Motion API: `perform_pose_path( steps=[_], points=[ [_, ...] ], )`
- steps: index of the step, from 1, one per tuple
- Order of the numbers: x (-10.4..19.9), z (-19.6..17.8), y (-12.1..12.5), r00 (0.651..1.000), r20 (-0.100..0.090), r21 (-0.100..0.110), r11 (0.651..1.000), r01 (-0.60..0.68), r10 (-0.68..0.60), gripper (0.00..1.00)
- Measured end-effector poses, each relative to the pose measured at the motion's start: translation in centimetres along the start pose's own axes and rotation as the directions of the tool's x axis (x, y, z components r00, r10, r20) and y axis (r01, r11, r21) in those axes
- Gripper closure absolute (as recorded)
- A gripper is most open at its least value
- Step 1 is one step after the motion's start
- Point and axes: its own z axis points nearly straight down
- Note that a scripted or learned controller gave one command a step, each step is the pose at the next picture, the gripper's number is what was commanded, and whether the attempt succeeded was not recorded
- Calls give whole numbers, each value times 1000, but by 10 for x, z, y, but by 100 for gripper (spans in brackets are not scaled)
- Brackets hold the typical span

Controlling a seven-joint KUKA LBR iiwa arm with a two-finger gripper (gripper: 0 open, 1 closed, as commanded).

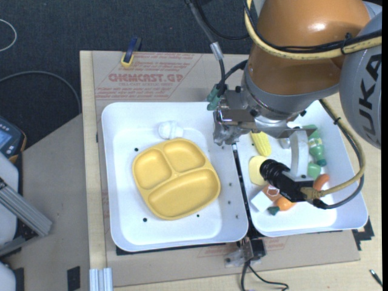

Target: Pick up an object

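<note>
Here I am, low over the seam where the two bins meet, my pincer (232,128) tucked under my own wrist toward the far end of that seam. Released or clenched? I cannot tell, because the wrist covers it, and I see nothing held in it. So the pick is not yet made. I judge this to be the approach step, lining up over a target.

Candidates, then. In the shallow white bin on the view's right (303,220), a yellow toy corn cob (260,142) lies toward the far edge, just beside my pincer and closest of all. Nearer the front, against that bin's inner edge, sits a pale yellow rounded piece (256,170). Green plastic pieces (316,150) lie toward the outer edge, orange plastic pieces (282,204) toward the near edge.

In the shallow white bin on the view's left (115,162), a yellow three-compartment plastic tray (176,177) lies flat in the middle. A small white rounded piece (168,128) sits just off its far side.

Next move, as I read it: come off the seam toward the corn cob, set the pincer across its narrow width, go straight down and close. The rim between the bins is the hazard. Too close to it and I strike plastic, not corn.
</note>
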Motion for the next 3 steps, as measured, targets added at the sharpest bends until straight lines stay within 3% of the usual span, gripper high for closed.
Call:
perform_pose_path(
  steps=[1, 2, 3],
  points=[
    [-4, -1, -1, 1000, 7, 15, 1000, -9, 9, 100],
    [-13, 105, -5, 1000, 11, 30, 999, -13, 13, 100],
    [-6, 82, -2, 1000, 7, 15, 1000, -9, 9, 100]
  ],
)
